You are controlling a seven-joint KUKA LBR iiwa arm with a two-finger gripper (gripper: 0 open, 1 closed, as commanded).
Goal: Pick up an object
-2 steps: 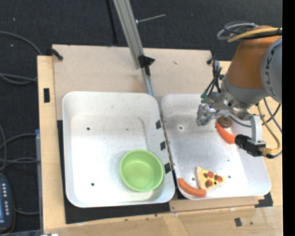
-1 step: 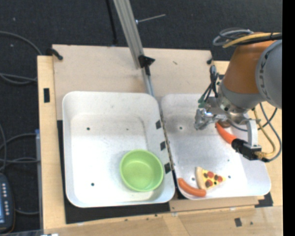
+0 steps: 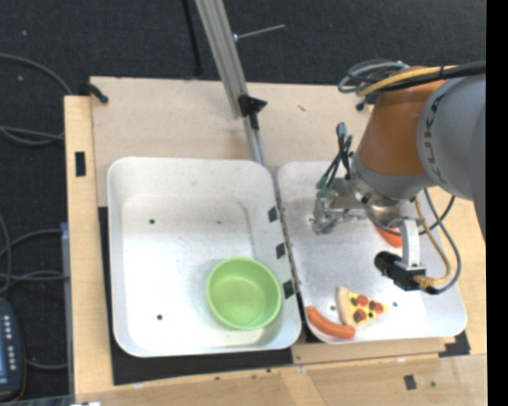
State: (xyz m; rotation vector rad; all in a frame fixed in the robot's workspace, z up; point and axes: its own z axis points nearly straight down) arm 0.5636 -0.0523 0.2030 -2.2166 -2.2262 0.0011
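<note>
The grey arm (image 3: 432, 134) with its orange band comes in from the right and hangs over the right bin (image 3: 440, 311), its gripper (image 3: 326, 218) low over the bin's upper left part, close to the divide between the two bins. Whether the gripper is open or closed cannot be told from this angle, since the metal parts blur together, and nothing can be seen held in it. In the right bin a toy pizza slice (image 3: 358, 306) lies near the front edge, and a toy hot dog (image 3: 328, 323) lies just beside it to the left, at the bin's front left corner; both are well apart from the gripper. A bit of something red-orange (image 3: 389, 233) peeks out from under the wrist, too hidden to name. A black part on a cable (image 3: 400, 271) hangs below the wrist. In the left bin (image 3: 152, 193) a green bowl (image 3: 244, 293) sits upright near the front right corner
</note>
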